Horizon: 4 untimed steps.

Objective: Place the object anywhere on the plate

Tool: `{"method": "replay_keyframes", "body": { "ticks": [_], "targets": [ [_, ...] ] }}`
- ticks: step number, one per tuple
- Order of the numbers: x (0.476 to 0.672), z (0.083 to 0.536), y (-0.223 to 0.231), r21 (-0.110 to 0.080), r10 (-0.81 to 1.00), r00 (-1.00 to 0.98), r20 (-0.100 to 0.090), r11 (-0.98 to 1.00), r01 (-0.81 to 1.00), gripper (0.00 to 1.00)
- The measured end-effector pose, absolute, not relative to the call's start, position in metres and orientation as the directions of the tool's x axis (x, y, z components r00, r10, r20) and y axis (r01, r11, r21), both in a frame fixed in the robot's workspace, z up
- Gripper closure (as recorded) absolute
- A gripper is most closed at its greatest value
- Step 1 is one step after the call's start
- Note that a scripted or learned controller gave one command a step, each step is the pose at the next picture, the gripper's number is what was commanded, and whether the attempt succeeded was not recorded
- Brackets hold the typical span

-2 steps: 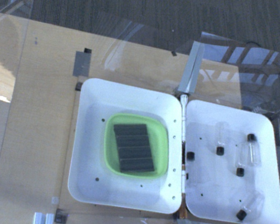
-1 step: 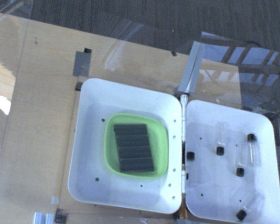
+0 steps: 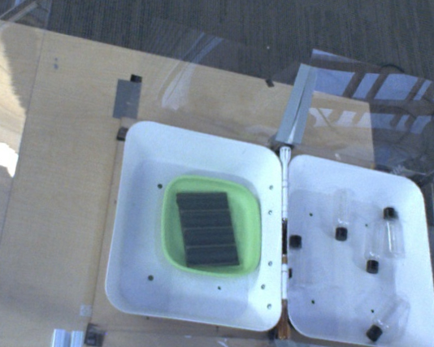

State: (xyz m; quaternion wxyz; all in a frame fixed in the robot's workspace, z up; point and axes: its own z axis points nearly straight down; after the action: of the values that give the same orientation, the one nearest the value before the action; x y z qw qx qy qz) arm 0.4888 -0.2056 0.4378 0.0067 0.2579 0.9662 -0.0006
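Lying flat, the dark ridged block [image 3: 207, 229] covers the green plate [image 3: 250, 230].

A dark grey ribbed block [image 3: 207, 229] lies on a lime-green plate [image 3: 168, 226] inside a white bin [image 3: 133, 220] on a pale wooden bench [image 3: 47, 206].

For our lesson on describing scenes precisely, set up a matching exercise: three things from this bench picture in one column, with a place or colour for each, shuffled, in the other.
Things:
1. green plate
2. dark ridged block
3. small clear vials with black caps

Descriptions:
A. lying on the plate
B. scattered in the right bin
C. sitting in the left bin

Pairs: 1-C, 2-A, 3-B
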Motion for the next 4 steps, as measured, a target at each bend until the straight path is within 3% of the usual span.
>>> {"method": "replay_keyframes", "body": {
  "ticks": [1, 4],
  "targets": [
    [0.4889, 0.4376, -0.2056, -0.001, 0.207, -0.978, -0.013, 0.978, 0.207, 0.00],
    [0.4888, 0.4380, -0.2056, 0.002, 0.438, -0.899, -0.014, 0.899, 0.438, 0.00]
  ]
}}
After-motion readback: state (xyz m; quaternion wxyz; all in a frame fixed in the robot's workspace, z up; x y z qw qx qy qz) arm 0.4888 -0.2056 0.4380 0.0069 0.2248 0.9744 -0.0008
